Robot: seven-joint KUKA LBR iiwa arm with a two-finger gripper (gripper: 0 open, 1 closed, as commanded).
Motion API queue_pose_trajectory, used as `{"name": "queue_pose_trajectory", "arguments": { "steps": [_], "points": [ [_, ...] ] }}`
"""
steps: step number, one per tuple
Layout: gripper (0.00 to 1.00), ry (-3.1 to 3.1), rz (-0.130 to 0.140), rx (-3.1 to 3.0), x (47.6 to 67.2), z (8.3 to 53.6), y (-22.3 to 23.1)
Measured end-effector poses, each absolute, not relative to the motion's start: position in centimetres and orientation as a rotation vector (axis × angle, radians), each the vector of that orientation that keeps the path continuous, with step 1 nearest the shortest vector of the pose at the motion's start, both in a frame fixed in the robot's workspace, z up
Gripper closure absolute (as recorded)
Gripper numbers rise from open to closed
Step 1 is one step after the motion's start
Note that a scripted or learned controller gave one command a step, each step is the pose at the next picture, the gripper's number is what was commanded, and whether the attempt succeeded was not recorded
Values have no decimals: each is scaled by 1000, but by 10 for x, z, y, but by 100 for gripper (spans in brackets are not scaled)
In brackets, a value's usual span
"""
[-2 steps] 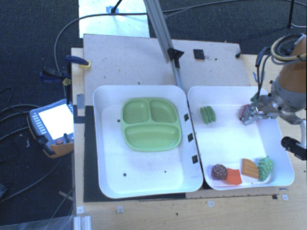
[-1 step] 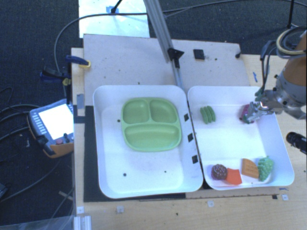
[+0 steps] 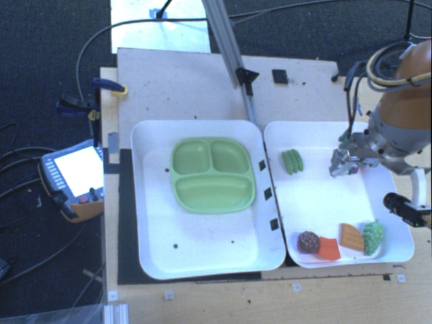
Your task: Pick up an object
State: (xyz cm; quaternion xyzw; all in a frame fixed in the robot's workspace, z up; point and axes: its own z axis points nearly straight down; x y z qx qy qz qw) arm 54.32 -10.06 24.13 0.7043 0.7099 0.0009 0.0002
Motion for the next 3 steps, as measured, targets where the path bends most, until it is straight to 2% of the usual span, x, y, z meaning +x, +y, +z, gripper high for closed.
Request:
{"name": "queue_pose_trajectory", "arguments": {
  "steps": [3],
  "points": [
    [100, 2234, 3, 2211, 499, 247, 51]
  ]
}}
